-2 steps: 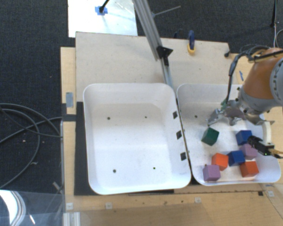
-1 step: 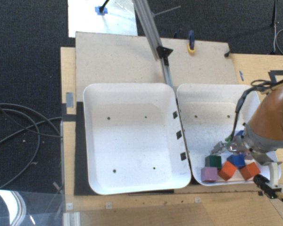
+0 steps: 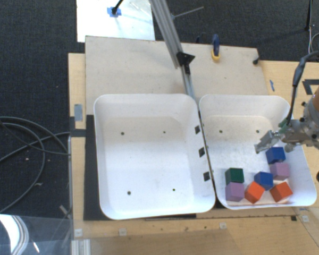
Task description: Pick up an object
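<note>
The right bin point(image 3: 239, 101) holds several small cubes in its near right corner. Among them are a dark green cube point(image 3: 234, 175), a purple cube point(image 3: 234, 191), an orange cube point(image 3: 254, 192), a blue cube point(image 3: 263, 179), a red-orange cube point(image 3: 281, 191) and a pale purple cube point(image 3: 280, 169). Another blue cube point(image 3: 275, 154) lies farthest back in the group. My gripper point(image 3: 275, 141) reaches in from the right and sits just above and behind this blue cube, very close to it. Whether it touches the cube is unclear.
The left bin point(image 3: 143, 102) stands beside the right one, sharing a middle wall with black clips point(image 3: 201, 152). A slanted metal pole point(image 3: 170, 31) rises behind the bins. Cables point(image 3: 21, 142) lie on the floor at left.
</note>
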Motion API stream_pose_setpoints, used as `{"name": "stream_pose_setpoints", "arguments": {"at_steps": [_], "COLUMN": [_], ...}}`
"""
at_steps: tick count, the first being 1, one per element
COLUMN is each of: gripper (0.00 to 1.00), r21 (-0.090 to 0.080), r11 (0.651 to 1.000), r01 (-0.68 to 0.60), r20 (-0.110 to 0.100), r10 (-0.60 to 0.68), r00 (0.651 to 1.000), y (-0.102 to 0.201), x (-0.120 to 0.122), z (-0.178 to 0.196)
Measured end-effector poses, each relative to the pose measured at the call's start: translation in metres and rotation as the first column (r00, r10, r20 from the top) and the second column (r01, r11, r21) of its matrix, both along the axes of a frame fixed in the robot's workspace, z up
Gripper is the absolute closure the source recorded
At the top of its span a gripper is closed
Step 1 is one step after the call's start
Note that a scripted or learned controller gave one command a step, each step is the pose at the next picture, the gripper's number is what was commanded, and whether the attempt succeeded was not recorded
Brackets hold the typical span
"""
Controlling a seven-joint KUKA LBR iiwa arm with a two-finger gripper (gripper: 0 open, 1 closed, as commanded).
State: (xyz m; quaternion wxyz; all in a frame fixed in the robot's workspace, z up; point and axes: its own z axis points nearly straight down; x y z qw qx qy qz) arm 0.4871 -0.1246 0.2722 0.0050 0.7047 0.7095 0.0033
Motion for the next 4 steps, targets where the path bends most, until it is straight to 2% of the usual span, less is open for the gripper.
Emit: {"name": "stream_pose_setpoints", "arguments": {"at_steps": [1,2,3,4], "gripper": [0.00,0.00,0.00,0.00], "r21": [0.006,0.004,0.000,-0.002], "r11": [1.000,1.000,1.000,1.000], "r01": [-0.005,-0.002,0.007,0.004], "r20": [-0.015,-0.007,-0.005,0.007], "r10": [0.005,0.002,-0.007,-0.004], "r00": [1.000,1.000,1.000,1.000], "y": [0.098,0.123,0.081,0.043], "x": [0.019,-0.002,0.049,0.092], "z": [-0.085,-0.043,-0.035,-0.154]}}
